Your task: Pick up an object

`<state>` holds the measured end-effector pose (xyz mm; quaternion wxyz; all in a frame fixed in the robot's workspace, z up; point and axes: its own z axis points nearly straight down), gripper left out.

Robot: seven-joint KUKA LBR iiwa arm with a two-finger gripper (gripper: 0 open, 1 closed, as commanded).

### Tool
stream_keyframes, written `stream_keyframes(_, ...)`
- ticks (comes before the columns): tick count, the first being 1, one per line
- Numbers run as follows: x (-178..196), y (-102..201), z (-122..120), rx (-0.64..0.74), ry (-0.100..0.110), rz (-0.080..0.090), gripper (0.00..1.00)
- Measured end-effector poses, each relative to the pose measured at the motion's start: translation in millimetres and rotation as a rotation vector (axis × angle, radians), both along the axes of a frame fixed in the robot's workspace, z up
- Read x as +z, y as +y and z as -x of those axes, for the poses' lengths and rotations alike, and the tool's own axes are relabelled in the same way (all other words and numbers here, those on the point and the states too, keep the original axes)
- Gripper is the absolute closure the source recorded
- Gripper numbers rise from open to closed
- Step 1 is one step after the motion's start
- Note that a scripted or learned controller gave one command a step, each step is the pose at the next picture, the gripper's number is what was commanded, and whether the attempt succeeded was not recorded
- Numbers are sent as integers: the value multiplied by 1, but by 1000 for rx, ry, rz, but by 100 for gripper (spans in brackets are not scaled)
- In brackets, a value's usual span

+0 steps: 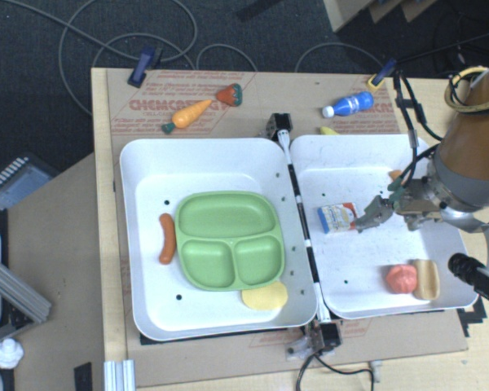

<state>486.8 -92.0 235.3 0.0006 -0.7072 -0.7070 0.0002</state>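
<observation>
My gripper (367,220) hangs low in the right bin (350,165), at the right edge of a small white packet (335,217) with blue and red print that lies flat on the bin floor. It looks very close to the packet or touching it; I cannot tell which. A pink-red lump (402,278) and a tan bread-like piece (427,279) lie side by side at the bin's front right. In the left bin (147,169) are a green divided plate (228,239), a sausage (167,239) to its left and a yellow disc (265,297) at its front edge.
Behind the bins on the cardboard lie a toy carrot (197,111), a blue and white bottle (349,104) and a blue clip (143,66). A black divider with clamps (297,210) runs between the bins. Cables trail over the floor at the back.
</observation>
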Motion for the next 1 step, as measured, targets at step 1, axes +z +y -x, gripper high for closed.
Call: stream_keyframes(1, -21, -40, -75, -1, -2, 1, 0)
